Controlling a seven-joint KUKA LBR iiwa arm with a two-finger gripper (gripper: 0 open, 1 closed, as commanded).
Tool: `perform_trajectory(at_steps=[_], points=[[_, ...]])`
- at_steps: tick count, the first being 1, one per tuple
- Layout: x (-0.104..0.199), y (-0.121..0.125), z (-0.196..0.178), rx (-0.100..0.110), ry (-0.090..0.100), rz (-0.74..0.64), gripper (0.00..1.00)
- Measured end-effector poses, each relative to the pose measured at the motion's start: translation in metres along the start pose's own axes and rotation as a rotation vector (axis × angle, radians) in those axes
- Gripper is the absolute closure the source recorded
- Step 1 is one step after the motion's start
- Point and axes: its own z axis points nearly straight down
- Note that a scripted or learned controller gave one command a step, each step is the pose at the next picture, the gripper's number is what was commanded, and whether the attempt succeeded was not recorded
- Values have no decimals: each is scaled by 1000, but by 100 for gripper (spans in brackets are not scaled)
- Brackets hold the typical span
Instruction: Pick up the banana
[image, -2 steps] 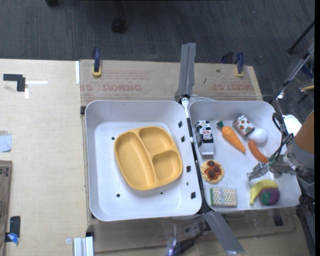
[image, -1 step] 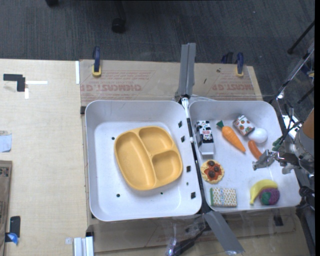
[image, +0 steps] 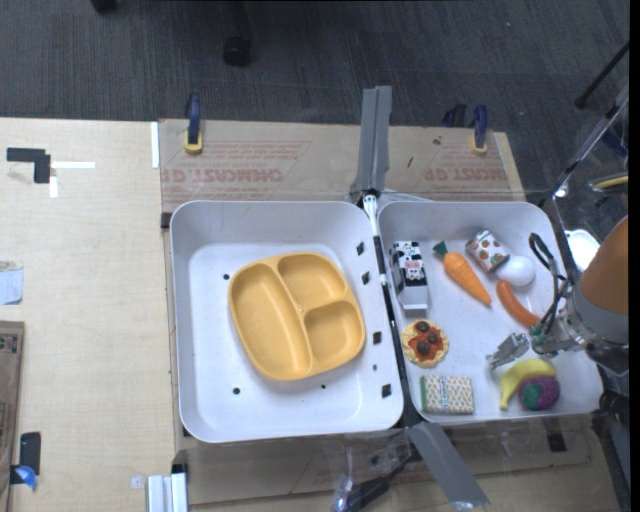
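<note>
Right bin (image: 470, 212): banana (image: 512, 380) beneath fingers (image: 508, 349).

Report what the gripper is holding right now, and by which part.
Nothing is held. The gripper hovers just above the curved yellow banana in the right white bin, with nothing between its jaws.

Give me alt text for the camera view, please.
Gripper hovers just above the banana in the right bin, among carrots, an egg and other toy food. The left bin holds a yellow divided plate.

Yellow 3-section plate (image: 297, 315) in left bin (image: 190, 330); right bin (image: 455, 212) w/ 2 carrots (image: 466, 276), egg (image: 517, 270), cracker (image: 446, 394).
</note>
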Motion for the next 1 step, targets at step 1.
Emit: perform_trajectory(at_steps=[1], points=[[0, 0, -9, -1, 0, 4, 100]])
